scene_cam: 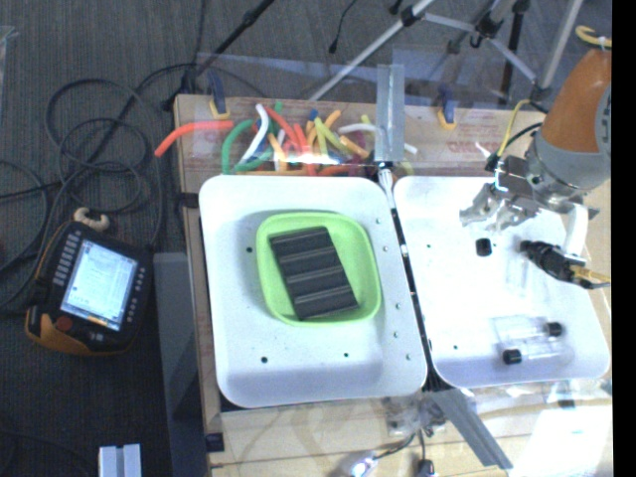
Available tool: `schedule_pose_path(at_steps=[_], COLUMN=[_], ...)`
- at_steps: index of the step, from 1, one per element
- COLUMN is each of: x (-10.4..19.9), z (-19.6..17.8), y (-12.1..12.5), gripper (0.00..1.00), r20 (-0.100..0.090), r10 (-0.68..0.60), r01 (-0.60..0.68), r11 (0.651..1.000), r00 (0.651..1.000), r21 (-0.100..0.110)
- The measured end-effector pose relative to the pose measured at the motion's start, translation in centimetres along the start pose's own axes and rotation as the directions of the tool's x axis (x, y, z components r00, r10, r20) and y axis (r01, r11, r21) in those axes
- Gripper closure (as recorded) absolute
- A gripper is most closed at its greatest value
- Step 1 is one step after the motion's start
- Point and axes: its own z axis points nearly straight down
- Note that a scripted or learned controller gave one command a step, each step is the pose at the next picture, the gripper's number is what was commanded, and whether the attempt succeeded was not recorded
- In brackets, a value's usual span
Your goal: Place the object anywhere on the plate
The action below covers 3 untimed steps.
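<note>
A dark grey ridged block (314, 271) lies flat on the green plate (270, 241), which sits in the left white bin (229, 346). The block covers most of the plate's middle and runs lengthwise from back to front. My gripper (494, 213) hangs over the back of the right white bin (447, 356), well to the right of the plate. It is open, and nothing shows between its fingers.
In the right bin lie a small black piece (483, 247) just below the gripper and a clear object with black ends (527, 338) near the front. A black part with a yellow cable (550, 258) hangs from the arm. Coloured tubes (288, 139) are piled behind the bins.
</note>
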Motion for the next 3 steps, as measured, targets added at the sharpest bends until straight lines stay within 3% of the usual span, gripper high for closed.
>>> schedule_pose_path(at_steps=[1,2,3], x=[2.5,9.0,15.4], z=[3.4,1.6,1.6], y=[-5.9,-7.1,-10.9], gripper=[1.00,1.00,1.00], r20=[-0.005,-0.004,-0.005], r10=[-0.226,-0.302,-0.325], r01=[0.226,0.302,0.325], r11=[0.974,0.953,0.946], r00=[0.974,0.953,0.946], r21=[0.000,-0.003,-0.001])
